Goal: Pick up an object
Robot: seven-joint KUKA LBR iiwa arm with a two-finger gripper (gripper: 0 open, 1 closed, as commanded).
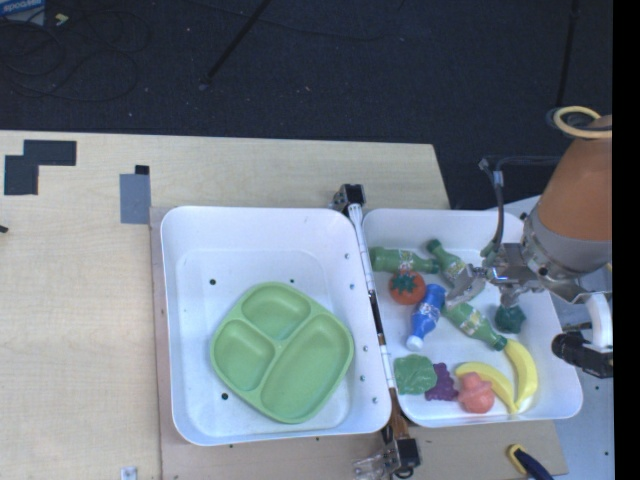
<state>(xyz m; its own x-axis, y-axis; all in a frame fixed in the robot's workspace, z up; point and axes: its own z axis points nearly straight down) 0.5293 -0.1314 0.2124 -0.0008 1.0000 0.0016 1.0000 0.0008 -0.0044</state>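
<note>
My gripper (pixel 489 285) hangs low over the right bin (pixel 563 405), reaching in from the right under the orange wrist band. Just below it lie a green bottle (pixel 476 326) and a small dark green piece (pixel 510 318). To its left are a blue and white bottle (pixel 426 316), a red tomato (pixel 406 287) and two more green bottles (pixel 401 260) (pixel 447 259). Along the front of the bin lie two bananas (pixel 523 369) (pixel 484 374), a pink piece (pixel 477 397), purple grapes (pixel 441 384) and a green leafy piece (pixel 414 374). Nothing is visibly held.
The left bin (pixel 190 238) holds a green three-compartment plate (pixel 283 351). A black and metal clamp (pixel 350 197) sits at the back of the wall between the bins. Wooden bench top (pixel 70 298) stretches to the left.
</note>
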